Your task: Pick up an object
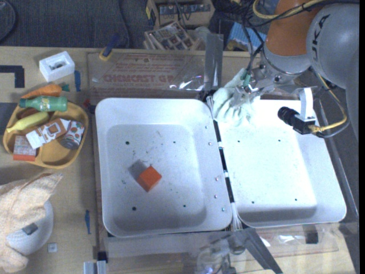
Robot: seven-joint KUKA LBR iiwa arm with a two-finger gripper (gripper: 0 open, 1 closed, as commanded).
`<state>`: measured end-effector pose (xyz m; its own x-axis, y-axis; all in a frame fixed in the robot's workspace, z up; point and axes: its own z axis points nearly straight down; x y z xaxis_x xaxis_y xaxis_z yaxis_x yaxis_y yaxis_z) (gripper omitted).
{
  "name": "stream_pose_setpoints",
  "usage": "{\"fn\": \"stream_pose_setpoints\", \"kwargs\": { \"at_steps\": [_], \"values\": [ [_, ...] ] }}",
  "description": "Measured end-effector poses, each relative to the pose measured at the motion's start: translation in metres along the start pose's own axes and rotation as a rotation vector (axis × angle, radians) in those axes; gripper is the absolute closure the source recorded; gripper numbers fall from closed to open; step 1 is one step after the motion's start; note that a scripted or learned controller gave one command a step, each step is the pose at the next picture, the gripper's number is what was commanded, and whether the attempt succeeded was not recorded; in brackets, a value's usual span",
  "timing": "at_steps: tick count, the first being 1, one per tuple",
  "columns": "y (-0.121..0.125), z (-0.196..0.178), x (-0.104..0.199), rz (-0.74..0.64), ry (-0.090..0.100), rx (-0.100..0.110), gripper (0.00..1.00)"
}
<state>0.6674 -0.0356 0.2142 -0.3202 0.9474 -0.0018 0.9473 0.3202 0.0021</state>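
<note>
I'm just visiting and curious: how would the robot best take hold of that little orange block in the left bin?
Best from straight above, the hand closing on two opposite flat sides of the orange block. It lies alone on the flat floor of the left bin, turned cornerwise to the walls, so the hand would likely have to twist to match its faces.

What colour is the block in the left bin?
Orange; the block shows best in the camera view.

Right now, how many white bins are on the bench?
2. The left bin holds an orange block; the right bin sits beside it, with the gripper over its far-left corner. None looks hidden.
</note>
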Motion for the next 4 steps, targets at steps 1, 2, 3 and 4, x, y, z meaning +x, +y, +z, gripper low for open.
{"fn": "stream_pose_setpoints", "kwargs": {
  "at_steps": [1,2,3,4],
  "values": [
    [-0.006,-0.028,-0.018,-0.635,-0.004,-0.005,1.0],
    [-0.005,-0.028,-0.019,-0.635,-0.004,-0.006,0.0],
    [-0.039,0.077,-0.093,-0.558,-0.001,-0.001,0.0],
    [-0.035,0.127,-0.082,-0.072,0.0,0.0,0.0]
  ]
}}
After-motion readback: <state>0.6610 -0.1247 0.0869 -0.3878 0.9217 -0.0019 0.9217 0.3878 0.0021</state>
